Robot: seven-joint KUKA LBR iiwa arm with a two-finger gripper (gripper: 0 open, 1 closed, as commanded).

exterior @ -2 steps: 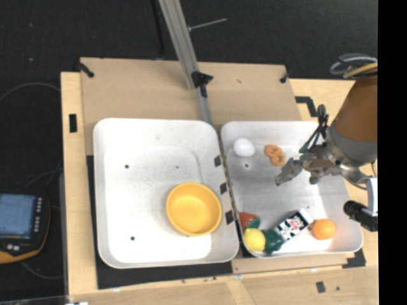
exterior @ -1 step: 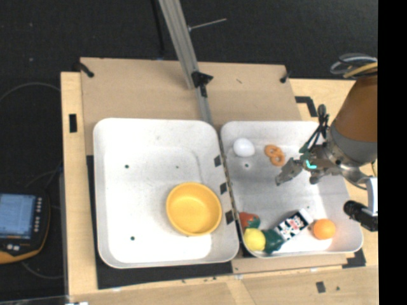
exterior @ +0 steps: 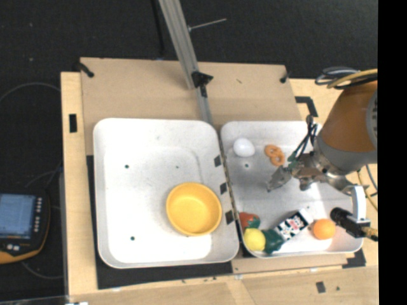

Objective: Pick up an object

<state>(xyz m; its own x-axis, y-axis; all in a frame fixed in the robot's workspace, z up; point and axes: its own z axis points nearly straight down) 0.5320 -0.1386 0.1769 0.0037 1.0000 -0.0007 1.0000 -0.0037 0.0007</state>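
The metal two-finger gripper (exterior: 278, 182) hangs slightly parted and empty, a small orange pretzel-shaped toy (exterior: 275, 154) just behind it, a white egg-shaped ball (exterior: 243, 147) further left.

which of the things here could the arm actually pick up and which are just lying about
Part of the job, in the right bin with the gripper:
white ball
orange pretzel piece
yellow lemon
orange ball
black and white box

Lying about:
yellow bowl in the left bin
handheld pendant off the bench
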